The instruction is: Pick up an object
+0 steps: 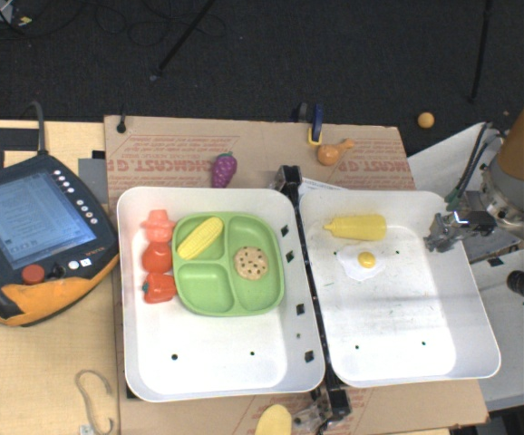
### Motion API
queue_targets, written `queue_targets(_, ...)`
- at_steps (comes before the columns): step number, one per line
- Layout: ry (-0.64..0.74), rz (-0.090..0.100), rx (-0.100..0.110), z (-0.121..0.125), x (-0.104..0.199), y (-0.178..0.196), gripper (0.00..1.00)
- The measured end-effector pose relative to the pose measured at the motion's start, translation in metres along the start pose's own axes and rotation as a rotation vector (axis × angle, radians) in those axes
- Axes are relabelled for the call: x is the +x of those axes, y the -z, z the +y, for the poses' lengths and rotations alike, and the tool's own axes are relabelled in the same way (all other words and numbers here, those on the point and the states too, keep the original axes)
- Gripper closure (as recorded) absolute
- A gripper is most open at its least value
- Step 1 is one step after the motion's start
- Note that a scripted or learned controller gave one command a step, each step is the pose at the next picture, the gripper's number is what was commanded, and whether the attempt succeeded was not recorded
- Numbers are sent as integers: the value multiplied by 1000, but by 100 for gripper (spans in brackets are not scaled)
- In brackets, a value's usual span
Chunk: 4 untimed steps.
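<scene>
Camera view, near edge: a yellow lemon-like toy lies on the cardboard at the bottom of the frame, outside both bins, beside a small dark clamp.
Left bin: holds a green divided plate and red toy pieces along its left wall, touching the plate's left side.
Plate contents: a corn cob in the upper left compartment, a cookie in the right compartment; the lower compartment has nothing in it.
Right bin: a fried egg lies in the upper half, with a yellow bottle-shaped toy just above it, close but apart.
Gripper: at the right bin's upper right rim, nothing visibly between its fingers; whether it is spread or closed I cannot tell.
Step in hand: approach to a pick, not yet over any object.
Doing it well: the yellow toy looks the best target, near the gripper and bulky enough to pinch; centre over its middle and close across its narrow width. The egg looks too flat to grip reliably.
Far edge: a purple grape toy and an orange pear-like toy rest on the cardboard beyond the bins; a small orange ball lies further back.
Left of frame: a control tablet sits on the bench.
</scene>
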<state>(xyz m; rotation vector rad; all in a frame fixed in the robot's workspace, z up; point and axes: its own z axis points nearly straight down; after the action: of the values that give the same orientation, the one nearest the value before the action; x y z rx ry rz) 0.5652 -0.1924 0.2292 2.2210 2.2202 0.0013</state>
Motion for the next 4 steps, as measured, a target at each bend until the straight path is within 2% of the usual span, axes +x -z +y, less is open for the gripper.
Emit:
queue_targets(1,5,3,3,7,56,6,100)
queue_targets(2,5,2,2,27,115,8,100)
queue_targets(3,3,2,3,45,157,-6,100)
queue_targets(4,0,1,5,41,171,-12,100)
